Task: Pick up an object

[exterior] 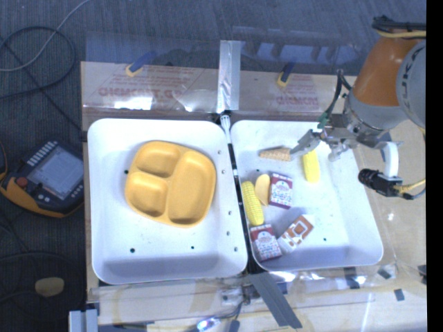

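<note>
My gripper (320, 146) hangs over the back of the right bin (360, 244), and its two fingers look spread open with nothing between them. A yellow block (311, 167) lies just in front of the fingertips, apart from them. A tan waffle piece (275, 154) lies to the gripper's left. Nearer the bin's left wall are a corn cob (251, 203), a small yellow oval piece (262, 185) and a red-and-white carton (280, 189). Two more small cartons (266, 242) (296, 232) sit toward the front.
The left bin (111, 254) holds a yellow divided plate (171, 182). A metal divider strip (229, 81) stands behind the bins' shared wall. A teach pendant (45, 178) lies on the floor at the left. A black fitting (377, 180) juts out by the right bin's right rim.
</note>
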Tool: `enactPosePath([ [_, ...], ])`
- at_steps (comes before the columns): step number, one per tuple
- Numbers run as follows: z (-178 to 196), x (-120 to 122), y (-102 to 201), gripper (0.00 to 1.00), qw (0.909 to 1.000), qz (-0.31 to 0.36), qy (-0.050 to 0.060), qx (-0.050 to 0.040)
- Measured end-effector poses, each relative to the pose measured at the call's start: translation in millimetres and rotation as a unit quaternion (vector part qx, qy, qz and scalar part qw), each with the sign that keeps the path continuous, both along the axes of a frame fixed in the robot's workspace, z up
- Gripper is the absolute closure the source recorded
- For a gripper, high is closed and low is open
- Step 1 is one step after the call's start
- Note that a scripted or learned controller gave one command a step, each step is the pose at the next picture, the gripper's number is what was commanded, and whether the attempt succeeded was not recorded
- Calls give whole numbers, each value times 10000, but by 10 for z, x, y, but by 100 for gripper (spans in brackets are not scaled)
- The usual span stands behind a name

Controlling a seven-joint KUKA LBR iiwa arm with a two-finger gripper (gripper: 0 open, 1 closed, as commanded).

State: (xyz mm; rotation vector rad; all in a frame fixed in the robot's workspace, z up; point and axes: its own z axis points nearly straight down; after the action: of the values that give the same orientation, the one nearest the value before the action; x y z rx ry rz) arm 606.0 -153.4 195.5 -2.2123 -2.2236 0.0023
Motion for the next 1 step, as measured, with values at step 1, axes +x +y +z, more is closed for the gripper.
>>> enactPosePath([
  [1,-1030,39,-405,0,9989,-470,-7,-7],
])
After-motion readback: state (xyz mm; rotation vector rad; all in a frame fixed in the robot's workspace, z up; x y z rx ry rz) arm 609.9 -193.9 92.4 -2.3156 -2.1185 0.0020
